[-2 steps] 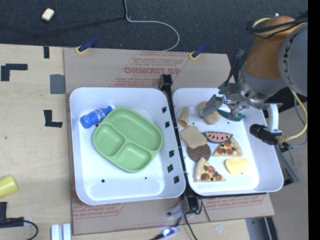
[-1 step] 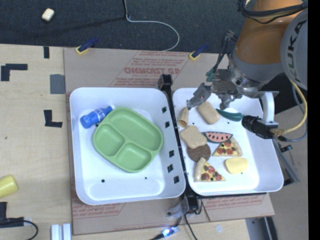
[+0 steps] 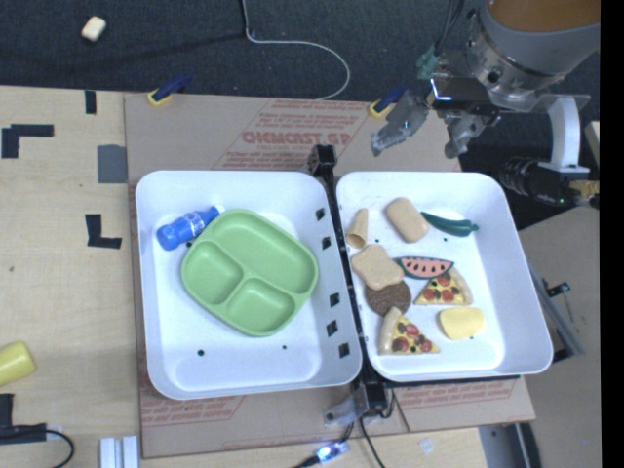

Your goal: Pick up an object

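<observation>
My hand (image 3: 429, 125) hangs above the far rim of the right bin (image 3: 517, 261), fingers spread wide and holding nothing. Nearest below it, inside that bin, lies a tan bread roll (image 3: 407, 219), beside a green pepper (image 3: 448, 224). I judge the roll light, stiff and slick; grip across its narrow middle.

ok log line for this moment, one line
phase: pre-grasp | gripper: open, above far edge of right bin, holding nothing | left bin: green plate, blue bottle

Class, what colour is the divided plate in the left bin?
Light green; the divided plate shows clearly in the camera view.
</observation>
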Tool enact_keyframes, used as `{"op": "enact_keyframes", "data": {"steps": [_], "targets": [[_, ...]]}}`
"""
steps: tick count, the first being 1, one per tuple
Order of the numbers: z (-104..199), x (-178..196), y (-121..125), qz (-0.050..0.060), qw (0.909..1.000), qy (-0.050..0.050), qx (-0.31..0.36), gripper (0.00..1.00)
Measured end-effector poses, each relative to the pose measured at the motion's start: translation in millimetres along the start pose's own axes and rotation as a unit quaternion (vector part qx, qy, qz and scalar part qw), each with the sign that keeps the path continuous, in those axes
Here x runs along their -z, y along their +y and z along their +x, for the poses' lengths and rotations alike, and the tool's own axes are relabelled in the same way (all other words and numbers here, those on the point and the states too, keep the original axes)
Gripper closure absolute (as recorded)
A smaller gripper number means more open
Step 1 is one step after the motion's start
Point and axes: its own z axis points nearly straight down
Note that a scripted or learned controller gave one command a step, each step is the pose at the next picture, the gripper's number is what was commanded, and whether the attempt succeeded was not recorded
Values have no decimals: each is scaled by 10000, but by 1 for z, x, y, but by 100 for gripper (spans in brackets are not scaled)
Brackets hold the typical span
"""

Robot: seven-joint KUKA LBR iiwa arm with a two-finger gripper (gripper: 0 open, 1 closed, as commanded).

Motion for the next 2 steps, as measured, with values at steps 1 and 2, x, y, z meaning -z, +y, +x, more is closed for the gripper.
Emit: {"op": "enact_keyframes", "data": {"steps": [1, 2], "targets": [[40, -52, -69, 119, 9999, -8, -16, 0], [38, -41, -66, 97, 9999, -16, -26, 100]]}}
